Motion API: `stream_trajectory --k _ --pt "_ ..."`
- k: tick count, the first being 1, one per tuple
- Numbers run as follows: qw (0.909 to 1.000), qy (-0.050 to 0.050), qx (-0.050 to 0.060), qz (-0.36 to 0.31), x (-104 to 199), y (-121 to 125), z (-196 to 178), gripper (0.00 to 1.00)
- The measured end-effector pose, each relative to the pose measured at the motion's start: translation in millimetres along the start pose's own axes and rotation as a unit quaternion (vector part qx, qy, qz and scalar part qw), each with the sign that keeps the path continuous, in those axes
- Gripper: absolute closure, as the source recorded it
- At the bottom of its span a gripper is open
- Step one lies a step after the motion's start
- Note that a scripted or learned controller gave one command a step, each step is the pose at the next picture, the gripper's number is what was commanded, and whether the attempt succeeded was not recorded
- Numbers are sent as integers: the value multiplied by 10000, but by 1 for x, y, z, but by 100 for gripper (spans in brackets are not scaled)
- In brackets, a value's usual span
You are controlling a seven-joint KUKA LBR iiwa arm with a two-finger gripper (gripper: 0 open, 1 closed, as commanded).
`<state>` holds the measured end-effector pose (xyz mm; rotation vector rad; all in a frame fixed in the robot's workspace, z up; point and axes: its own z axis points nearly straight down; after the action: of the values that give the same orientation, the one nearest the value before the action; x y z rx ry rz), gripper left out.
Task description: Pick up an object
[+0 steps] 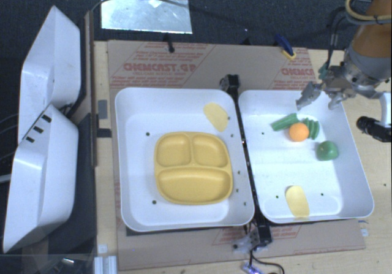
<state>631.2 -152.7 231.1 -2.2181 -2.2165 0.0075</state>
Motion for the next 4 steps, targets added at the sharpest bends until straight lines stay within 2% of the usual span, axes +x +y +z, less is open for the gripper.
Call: stream_trajectory --k 1,3,4 --pt "10000 -5 -43 -5 0 2 -5 0" --pt "10000 0 -17 -6 4 -4 117 0" --pt "10000 -3 -32 -5 4 -4 148 0"
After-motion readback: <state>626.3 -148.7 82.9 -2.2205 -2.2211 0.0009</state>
